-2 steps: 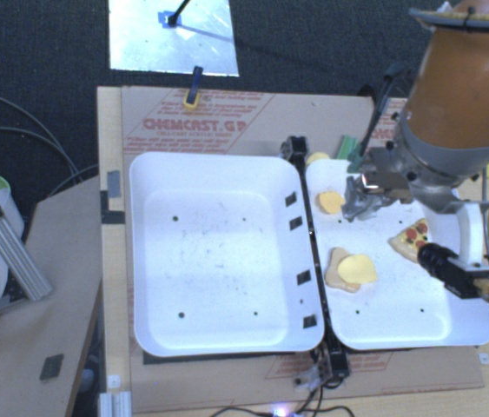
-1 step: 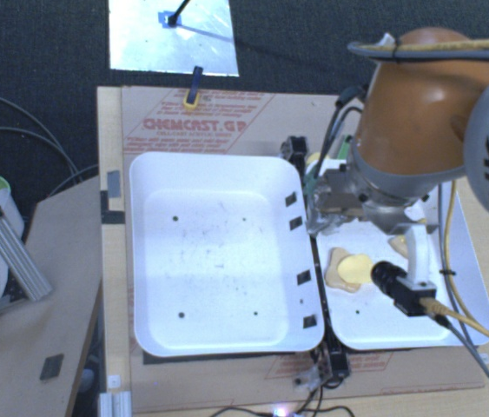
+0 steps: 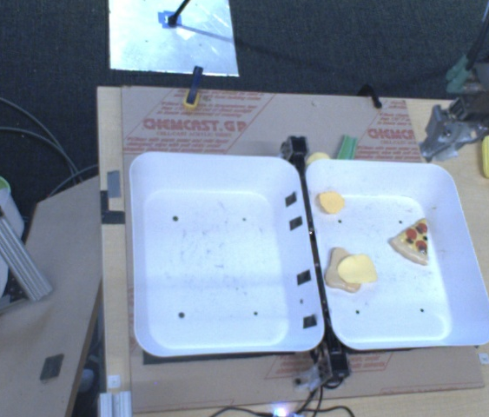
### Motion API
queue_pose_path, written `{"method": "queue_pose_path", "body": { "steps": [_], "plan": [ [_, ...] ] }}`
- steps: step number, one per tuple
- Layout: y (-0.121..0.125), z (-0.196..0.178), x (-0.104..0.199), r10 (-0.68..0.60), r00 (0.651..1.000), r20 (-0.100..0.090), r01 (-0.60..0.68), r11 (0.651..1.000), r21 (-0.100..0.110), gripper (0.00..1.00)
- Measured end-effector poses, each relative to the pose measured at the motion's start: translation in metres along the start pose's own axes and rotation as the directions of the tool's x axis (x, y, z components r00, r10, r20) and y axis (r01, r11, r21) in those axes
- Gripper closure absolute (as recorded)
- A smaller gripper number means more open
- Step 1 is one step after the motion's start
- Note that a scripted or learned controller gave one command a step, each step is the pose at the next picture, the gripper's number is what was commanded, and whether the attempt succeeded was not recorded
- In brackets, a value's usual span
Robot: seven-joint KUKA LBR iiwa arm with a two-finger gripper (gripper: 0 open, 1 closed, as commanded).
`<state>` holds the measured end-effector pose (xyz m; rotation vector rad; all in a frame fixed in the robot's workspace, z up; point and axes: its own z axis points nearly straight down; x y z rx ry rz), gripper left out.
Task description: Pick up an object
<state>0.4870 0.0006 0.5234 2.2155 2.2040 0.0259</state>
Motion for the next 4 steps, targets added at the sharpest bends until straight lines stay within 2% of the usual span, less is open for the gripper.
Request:
{"method": "queue_pose_path", "body": {
  "steps": [1, 2, 3, 4],
  "plan": [
    [-0.003, 0.112, 0.014, -0.006, 1.000, 0.000, 0.006, 1.000, 0.031, 1.00],
    [-0.004, 0.144, 0.032, -0.010, 1.000, 0.000, 0.010, 1.000, 0.023, 1.00],
    [-0.003, 0.142, 0.032, -0.009, 1.000, 0.000, 0.009, 1.000, 0.020, 1.00],
    [-0.004, 0.167, 0.010, -0.004, 1.000, 0.001, 0.004, 1.000, 0.022, 1.00]
  ]
}}
